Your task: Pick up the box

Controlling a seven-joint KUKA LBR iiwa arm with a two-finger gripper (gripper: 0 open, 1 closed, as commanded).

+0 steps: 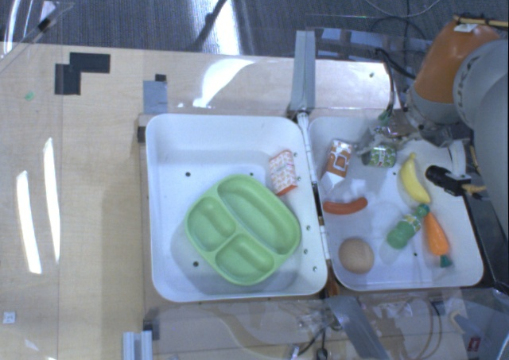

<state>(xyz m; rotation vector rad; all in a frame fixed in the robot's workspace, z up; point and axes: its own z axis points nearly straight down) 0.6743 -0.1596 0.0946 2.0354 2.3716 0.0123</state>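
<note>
A small red-and-white box lies in the left bin, against its right wall and just past the green plate. A second small carton, orange and white, sits in the right bin near its back left corner. The grey arm with the orange band comes in from the upper right. My gripper hangs low over the back of the right bin, right above a small green item and a short way right of the orange carton. I see nothing clearly held in it.
A green divided plate lies in the left bin. In the right bin lie a red sausage, a banana, a green bottle, a carrot and a round tan ball. A grey post stands behind the bins.
</note>
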